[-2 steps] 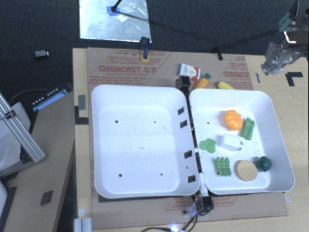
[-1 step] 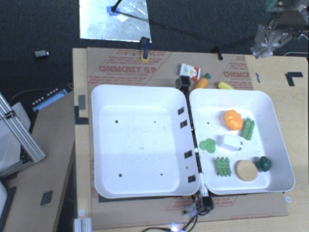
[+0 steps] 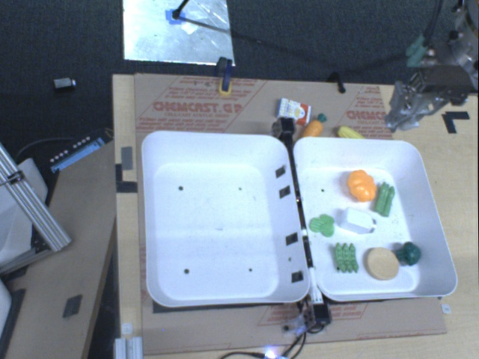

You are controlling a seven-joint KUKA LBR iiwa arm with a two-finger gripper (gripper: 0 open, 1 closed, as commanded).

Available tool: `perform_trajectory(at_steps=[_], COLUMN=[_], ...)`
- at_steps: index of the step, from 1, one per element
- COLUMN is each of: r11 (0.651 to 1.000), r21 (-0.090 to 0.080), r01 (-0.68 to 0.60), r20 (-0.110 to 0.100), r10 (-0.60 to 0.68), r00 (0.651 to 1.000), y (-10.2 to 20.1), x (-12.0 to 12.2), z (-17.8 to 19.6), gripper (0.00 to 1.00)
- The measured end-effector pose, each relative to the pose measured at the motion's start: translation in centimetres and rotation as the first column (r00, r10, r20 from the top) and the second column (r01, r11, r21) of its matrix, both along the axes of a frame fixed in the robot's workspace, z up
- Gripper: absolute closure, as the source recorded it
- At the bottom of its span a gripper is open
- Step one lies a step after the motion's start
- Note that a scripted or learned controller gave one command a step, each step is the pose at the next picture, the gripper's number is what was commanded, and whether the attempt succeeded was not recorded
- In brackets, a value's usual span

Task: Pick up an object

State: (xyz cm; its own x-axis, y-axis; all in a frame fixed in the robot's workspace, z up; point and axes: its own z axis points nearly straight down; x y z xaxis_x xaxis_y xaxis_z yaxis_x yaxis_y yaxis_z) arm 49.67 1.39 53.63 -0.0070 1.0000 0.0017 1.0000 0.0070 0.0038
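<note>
Starting at the near edge of the right-hand white bin (image 3: 438,223), a tan flat disc (image 3: 382,263) lies beside a dark green rounded piece (image 3: 409,253), with a green ridged block (image 3: 344,256) just to their left. Farther back sit a white rectangular block (image 3: 358,220) and a green lobed leaf-like piece (image 3: 323,224), then an orange rounded pepper-like toy (image 3: 361,185) touching a green bundle of sticks (image 3: 385,199). Any of these 7 could serve as the pick. The left-hand white bin (image 3: 161,223) holds nothing.

Beyond the bins, on the bench, lie an orange carrot-like toy (image 3: 313,128), a yellow banana-like toy (image 3: 349,132) and a small red-and-white packet (image 3: 293,110).

The grey 2-finger gripper (image 3: 408,111) hangs high past the right bin's far corner, grasping nothing; I cannot tell whether it is spread or closed, as it blurs into clutter. Judging by this, the approach step is in hand: the next move calls for travelling over the right bin and descending on 1 piece, ideally one standing apart, such as the white block.
</note>
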Motion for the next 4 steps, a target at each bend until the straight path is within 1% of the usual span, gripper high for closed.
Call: perform_trajectory(at_steps=[1, 2, 4], r11=[1.0, 1.0, 1.0], r21=[-0.001, -0.002, -0.001], r01=[0.0, 0.001, 0.001], r20=[-0.001, -0.001, -0.001], r10=[0.0, -0.001, -0.001], r00=[1.0, 1.0, 1.0], y=[3.2, 4.8, 9.3], x=[3.6, 6.2, 13.6], z=[-0.2, -0.2, -0.2], gripper=[1.0, 1.0, 1.0])
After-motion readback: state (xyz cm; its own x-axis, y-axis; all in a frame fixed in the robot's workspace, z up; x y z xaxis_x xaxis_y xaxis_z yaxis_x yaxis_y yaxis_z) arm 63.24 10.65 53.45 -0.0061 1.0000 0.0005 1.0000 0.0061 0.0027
